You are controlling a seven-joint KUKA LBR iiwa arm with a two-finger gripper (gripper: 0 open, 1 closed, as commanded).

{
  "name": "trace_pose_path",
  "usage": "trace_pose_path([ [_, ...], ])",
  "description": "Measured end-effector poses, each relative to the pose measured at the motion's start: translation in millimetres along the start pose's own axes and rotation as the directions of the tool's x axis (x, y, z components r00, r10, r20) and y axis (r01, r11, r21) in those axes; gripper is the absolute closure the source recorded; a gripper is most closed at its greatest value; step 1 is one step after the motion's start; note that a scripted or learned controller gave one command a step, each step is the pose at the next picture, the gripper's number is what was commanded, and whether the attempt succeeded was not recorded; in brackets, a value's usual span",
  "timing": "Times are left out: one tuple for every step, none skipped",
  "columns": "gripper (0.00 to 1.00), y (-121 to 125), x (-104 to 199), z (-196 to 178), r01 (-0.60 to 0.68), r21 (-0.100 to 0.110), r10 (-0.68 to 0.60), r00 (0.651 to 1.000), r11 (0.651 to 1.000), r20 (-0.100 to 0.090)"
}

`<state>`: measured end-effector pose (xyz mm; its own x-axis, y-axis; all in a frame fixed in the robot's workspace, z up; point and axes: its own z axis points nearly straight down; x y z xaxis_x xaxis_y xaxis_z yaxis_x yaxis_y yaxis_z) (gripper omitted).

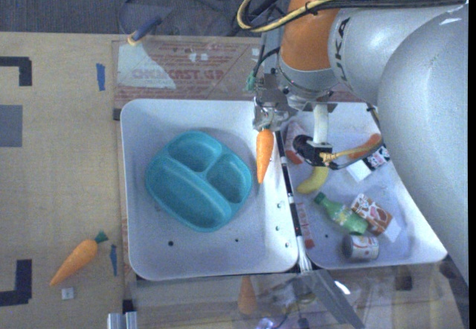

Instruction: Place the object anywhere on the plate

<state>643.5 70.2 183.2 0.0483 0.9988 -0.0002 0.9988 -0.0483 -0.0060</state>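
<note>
On the bare bench at the far left, outside the bins, a toy carrot [74,261] is seen lying at a slant, its green top toward the upper right. Just to its right a short strip of blue tape [113,260] is stuck near the bin's edge. The left bin [149,246] is occupied by a teal divided plate [198,180], which is set flat near the bin's middle with its three compartments facing up. Beside the plate's right rim, close to it but not on it, a second carrot [264,156] is seen hanging upright with its pointed tip down. Its top end is gripped by the gripper [264,120], whose fingers are closed narrowly around it from above. Above the gripper the orange band [316,18] of the arm is visible, with yellow cable looped over it. In the right bin [416,234] several things are scattered: a yellow banana [313,181] near the dividing edge, a green bottle [340,213] below it, a red and white carton [371,214] just beside the bottle, and a small can [360,246] lying near the front wall. The large grey arm [416,74] is spread over the upper right of that bin.
</note>
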Motion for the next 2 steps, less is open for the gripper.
trace_pose_path([
  [1.00,-55.8,85.7,-46.4,0.040,-0.001,-0.040,0.999,0.999,0.001],
  [0.00,-55.7,85.5,-46.4,0.040,-0.001,-0.040,0.999,0.999,0.001],
])
